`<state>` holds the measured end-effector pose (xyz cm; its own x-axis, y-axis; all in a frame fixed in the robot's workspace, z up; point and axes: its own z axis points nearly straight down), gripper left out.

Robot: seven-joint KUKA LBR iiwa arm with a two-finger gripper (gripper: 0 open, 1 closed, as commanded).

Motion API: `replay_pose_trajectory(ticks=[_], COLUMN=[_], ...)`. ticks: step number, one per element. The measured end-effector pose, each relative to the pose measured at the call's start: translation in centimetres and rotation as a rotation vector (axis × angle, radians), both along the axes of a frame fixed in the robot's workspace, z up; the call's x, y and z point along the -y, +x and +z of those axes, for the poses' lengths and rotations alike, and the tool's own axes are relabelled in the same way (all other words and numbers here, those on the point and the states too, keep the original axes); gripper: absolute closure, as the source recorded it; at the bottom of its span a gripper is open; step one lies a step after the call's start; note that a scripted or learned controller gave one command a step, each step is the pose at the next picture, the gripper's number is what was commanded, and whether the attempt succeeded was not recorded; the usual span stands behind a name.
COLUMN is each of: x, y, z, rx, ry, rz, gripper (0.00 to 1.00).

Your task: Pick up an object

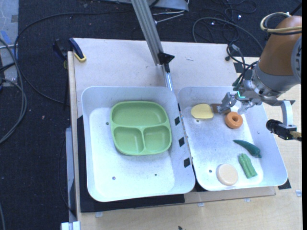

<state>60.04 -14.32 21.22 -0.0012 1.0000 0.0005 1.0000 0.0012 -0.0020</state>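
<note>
Writing of any readable kind is not showing on the bins or the objects; black tabs along the seam between the bins are too small to read. Gripper point(229, 104) is sitting low over the upper part of the right bin point(201, 140), reaching in from the right under the grey wrist and orange band of the arm point(280, 51); its fingers are too blurred and small to judge, so how far open it is I cannot tell, and nothing is visibly sitting between them; it is hanging just right of the yellow piece point(202, 111) and just above-left of the orange ring point(234, 120), contact with either unclear. Lower in the same bin, a dark green pepper-like piece point(248, 147) is lying slanted, a light green ridged piece point(247, 166) just below it, and a round beige disc point(227, 174) near the front edge, beside the ridged piece. Left bin point(98, 176) is holding a green three-compartment plate point(141, 127), lying flat near its middle; a metal pole point(148, 25) is slanting down to the bench behind the bins; cables are trailing on the dark floor.
</note>
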Motion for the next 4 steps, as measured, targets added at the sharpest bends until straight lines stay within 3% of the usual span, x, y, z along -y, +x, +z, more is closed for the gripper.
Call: replay_pose_trajectory(ticks=[1,3,4], x=[0.0,0.4,0.4], y=[0.1,-1.4,-1.3], z=[0.1,-9.3,-12.0], rx=[0.002,-0.002,0.003], ry=[0.000,0.000,-0.002], rz=[0.000,-0.003,-0.001], gripper=[0.00,0.00,0.00])
